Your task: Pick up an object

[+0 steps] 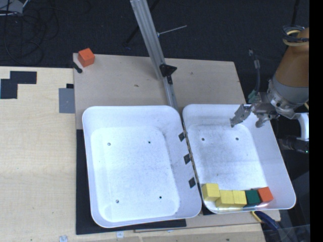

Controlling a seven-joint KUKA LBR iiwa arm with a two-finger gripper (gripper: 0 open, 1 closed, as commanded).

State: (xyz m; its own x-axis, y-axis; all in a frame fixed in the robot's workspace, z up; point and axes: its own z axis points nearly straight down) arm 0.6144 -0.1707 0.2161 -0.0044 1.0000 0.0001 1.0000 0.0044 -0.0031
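In right bin (282, 165): yellow blocks (224, 195), green cube (252, 196), orange cube (265, 194).

Grey KUKA iiwa arm (291, 87) with rounded casing, broad orange band (293, 64) above the wrist, grey wrist flange beneath, small metallic two-finger claw (251, 117) with slim grey fingers (240, 116), thin dark cable alongside, white fitting on the outer side of the wrist.

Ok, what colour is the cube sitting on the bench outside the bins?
Orange; the cube shows in the camera view, beyond the left bin.
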